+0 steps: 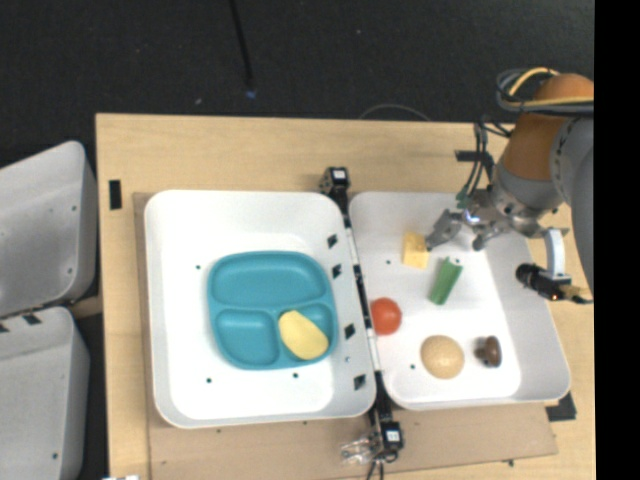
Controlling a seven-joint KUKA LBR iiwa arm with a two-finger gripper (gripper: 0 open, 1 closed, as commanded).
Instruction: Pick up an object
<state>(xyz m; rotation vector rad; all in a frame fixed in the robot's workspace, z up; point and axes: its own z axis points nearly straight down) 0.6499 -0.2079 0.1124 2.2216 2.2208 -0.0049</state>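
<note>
The right bin (520, 368) holds a yellow block (415, 249), a green cylinder-like piece (445, 281), a red tomato-like ball (385, 316), a tan round object (441, 356) and a small dark brown object (487, 351). My gripper (462, 230) hangs over the bin's upper part, fingers spread open, just right of the yellow block and above the green piece. Nothing sits between its fingers. In the left bin (170, 368) a teal divided plate (268, 306) carries a yellow lemon-like object (303, 334).
The arm (535, 158) comes in over the right bin's far right corner. A black clip (335, 179) sits at the top of the seam between bins, another fixture (375, 443) at the bottom. Grey panels (40, 228) stand left of the bench.
</note>
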